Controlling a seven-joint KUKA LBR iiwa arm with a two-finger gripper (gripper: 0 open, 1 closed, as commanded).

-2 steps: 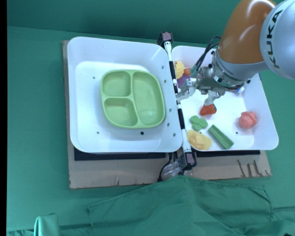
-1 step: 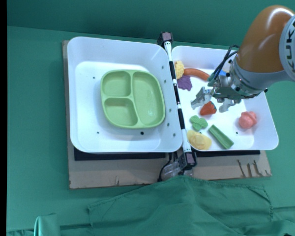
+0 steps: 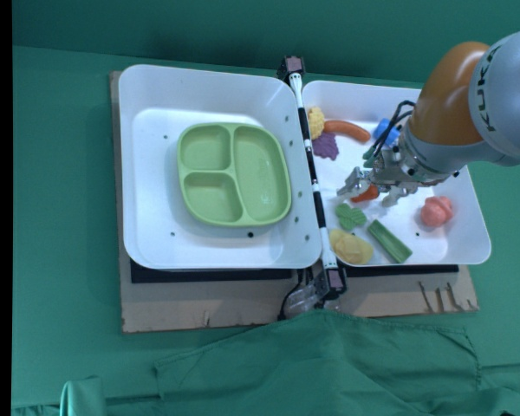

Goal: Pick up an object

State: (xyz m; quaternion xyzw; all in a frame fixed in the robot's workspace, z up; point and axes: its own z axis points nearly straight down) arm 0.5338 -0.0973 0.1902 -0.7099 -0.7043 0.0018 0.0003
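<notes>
My gripper (image 3: 370, 191) hangs low in the right bin (image 3: 468, 248), its fingers spread open. A small red-orange piece (image 3: 365, 195) lies on the bin floor between them, and they are not closed on it. Close by are a green leafy piece (image 3: 350, 217), a green stick (image 3: 389, 240) and a yellow lump (image 3: 352, 247) toward the front. A pink lump (image 3: 436, 211) sits to the right. Behind the gripper lie an orange sausage shape (image 3: 347, 130), a purple bunch (image 3: 326, 146), a yellow piece (image 3: 315, 121) and a blue object (image 3: 384, 131), partly hidden by the wrist.
The left bin (image 3: 147, 102) holds a light green three-compartment plate (image 3: 234, 173). A black-and-white divider bar (image 3: 312, 180) runs between the bins. Both bins rest on a cardboard sheet (image 3: 199, 306) over green cloth.
</notes>
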